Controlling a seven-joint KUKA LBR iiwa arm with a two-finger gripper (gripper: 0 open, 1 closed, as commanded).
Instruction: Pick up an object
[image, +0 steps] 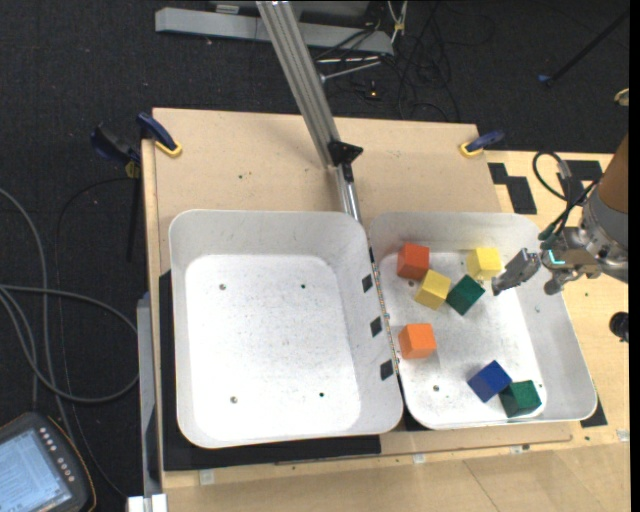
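Jaws: you see them spread apart and holding nothing; the two-finger gripper (530, 270) hangs over the right rim area of the right shallow white bin (572, 350), one finger reaching left toward the blocks, the other nearer the wrist

Arm: the grey arm with its orange band (615, 195) comes in from the right edge of your view

Nearest thing: the dark green wooden cube (465, 295) lies just left of and slightly below the jaws, near but apart from them

Neighbours: a yellow wooden cube (484, 261) sits just above the green one, and a second yellow cube (434, 288) touches or nearly touches the green one on its left; you cannot tell which

Other blocks: an orange-red cube (413, 260) at upper left of the cluster, an orange cube (417, 340) near the bin's left wall, a blue cube (489, 381) and another green cube (521, 397) side by side at the lower right

Left bin: the left shallow white bin (200, 240) sits beside it on the light wooden worktop (250, 160)

Key relation: your target most likely lies leftward from the jaws; a short move left and down would put them over the green cube

Risk: crowded neighbours may get nudged by a finger
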